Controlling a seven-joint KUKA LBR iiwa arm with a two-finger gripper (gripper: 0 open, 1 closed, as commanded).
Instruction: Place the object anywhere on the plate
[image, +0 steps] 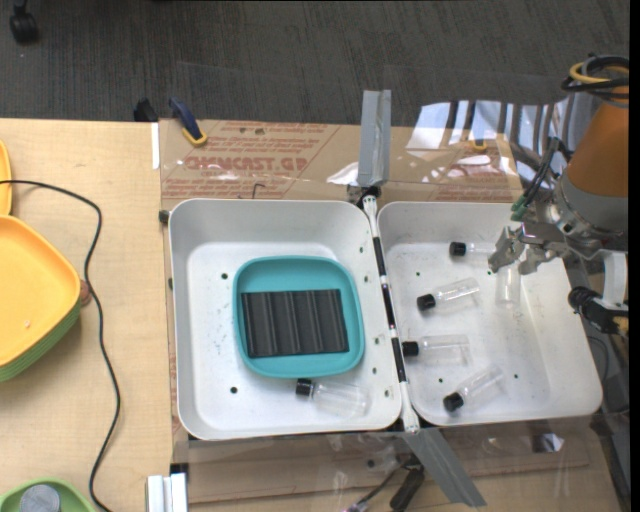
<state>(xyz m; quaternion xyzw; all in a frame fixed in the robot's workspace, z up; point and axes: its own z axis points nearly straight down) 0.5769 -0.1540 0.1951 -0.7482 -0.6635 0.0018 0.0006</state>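
2 white bins side by side, mid frame. Left bin (190, 300) holds a teal plate (297, 316) with a dark ribbed centre, sitting flat, roughly centred. 1 clear vial with a black cap (333, 396) lies on its side just below the plate's lower edge, on the bin floor, cap pointing left. It looks close to the plate rim, but I cannot tell if it touches. Not on the plate.

Right bin (560, 395) has 4 more clear vials, all lying down: 1 near the upper middle (459, 248), mostly just the cap readable; 1 below it (447, 296), cap at left; 1 by the left wall (432, 348), cap at left near the divider; 1 lower down (470, 391), tilted, cap at lower left. All apart from each other.

Arm comes in at the right edge, upper right of frame, orange band (605, 150) visible above grey wrist. Gripper (516, 255) hangs over the upper right part of the right bin, well apart from the plate. Nothing visible between its fingers; they look narrow, but cables and glare clutter it, so open or closed I cannot tell.

Left of the bins, bare wooden bench (120, 400) with a black cable (100, 330) looping down it, and stacked yellow and green dishes (30, 300) at the far left edge. Cardboard (260, 160) lies behind the bins at top.
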